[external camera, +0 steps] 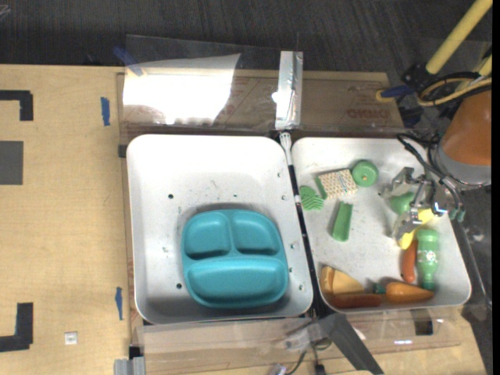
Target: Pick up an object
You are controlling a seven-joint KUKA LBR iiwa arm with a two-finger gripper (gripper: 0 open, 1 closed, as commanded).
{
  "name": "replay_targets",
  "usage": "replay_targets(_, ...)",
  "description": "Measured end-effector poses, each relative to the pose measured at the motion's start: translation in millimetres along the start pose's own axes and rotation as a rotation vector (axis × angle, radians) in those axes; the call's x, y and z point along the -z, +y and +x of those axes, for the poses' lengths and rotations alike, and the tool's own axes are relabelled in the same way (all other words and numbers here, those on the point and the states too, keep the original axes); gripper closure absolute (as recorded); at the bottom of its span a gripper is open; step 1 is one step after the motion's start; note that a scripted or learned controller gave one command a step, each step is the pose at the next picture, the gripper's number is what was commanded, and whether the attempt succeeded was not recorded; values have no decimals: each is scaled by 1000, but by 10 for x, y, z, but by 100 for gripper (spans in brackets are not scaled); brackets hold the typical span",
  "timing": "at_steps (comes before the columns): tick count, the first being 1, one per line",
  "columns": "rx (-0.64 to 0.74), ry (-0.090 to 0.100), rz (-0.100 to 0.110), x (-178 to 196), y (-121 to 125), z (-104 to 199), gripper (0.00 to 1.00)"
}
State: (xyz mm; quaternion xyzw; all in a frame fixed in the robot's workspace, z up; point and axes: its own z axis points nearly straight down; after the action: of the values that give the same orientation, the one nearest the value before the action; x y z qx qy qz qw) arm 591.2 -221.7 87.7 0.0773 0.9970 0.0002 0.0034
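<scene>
- While lowered into the right bin (461, 287), gripper (408, 206) poised among toy food, just above the green bottle (427, 258).
- Grip state: cannot tell.
- Step, judged: closing in for a grasp.
- Next: settle on one item, avoiding the yellow piece (407, 240) alongside.

2 white bins (207, 151), 1 teal tray (233, 258), approx 10 toy foods (341, 220).

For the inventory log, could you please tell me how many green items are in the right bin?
At least 5: a ridged piece by the left wall, a stick beside it, a round piece near the top, one under the gripper, and a bottle at right. Others may be hidden.
</scene>
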Motion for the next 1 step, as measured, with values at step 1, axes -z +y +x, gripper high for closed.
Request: replay_targets(1, -19, -2, 1, 9, -83, 466, 0)
